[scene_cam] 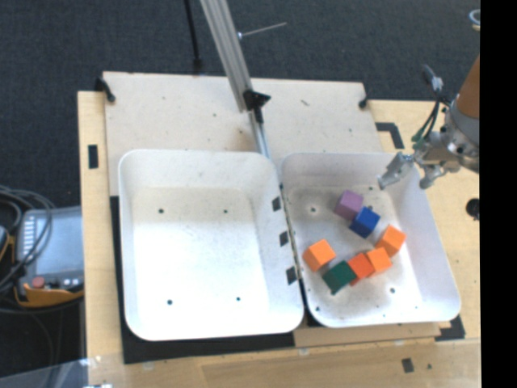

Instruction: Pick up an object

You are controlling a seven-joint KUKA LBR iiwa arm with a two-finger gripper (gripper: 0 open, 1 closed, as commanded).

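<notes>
Pincer (410,175): right of frame, over the right bin's upper right rim; two fingers spread apart, nothing between them.
Left bin (129,217): white, centre left of frame.
Right bin (432,257): white, touching the left bin's side.
Orange cube (319,254): leftmost block in the right bin.
Green cube (339,276): just below it, touching an orange block (369,263).
Purple cube (350,204): upper centre of the bin, beside a blue cube (366,221).
Far orange cube (392,239): rightmost.
Bench (186,111): tan, under both bins.
</notes>
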